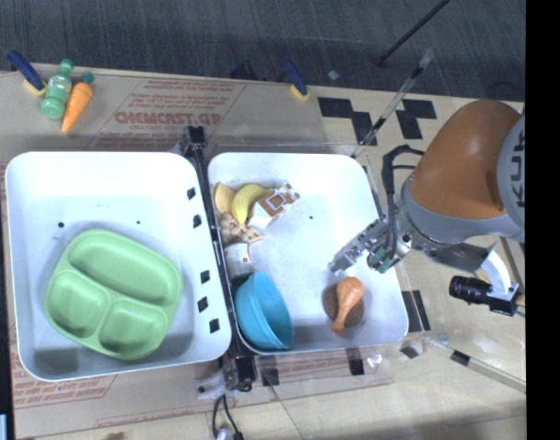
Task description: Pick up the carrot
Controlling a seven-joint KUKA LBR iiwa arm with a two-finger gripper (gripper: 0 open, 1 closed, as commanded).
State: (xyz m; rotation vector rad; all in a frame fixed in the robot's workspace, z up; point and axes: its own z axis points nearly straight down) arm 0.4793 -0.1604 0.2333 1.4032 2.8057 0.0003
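The carrot (75, 105) is seen lying on the bench (151, 117) beyond the far left corner of the left bin (23, 246), just beside a green bottle (57, 90) and outside both bins. A green divided plate (113, 291) is held in the left bin, while a banana (247, 201), a blue bowl (262, 312) and a drumstick (345, 302) are found in the right bin (353, 177). The end effector (357, 253) is positioned over the right bin's near right part, well apart from the carrot, with nothing gripped; whether it is apart or together cannot be told.
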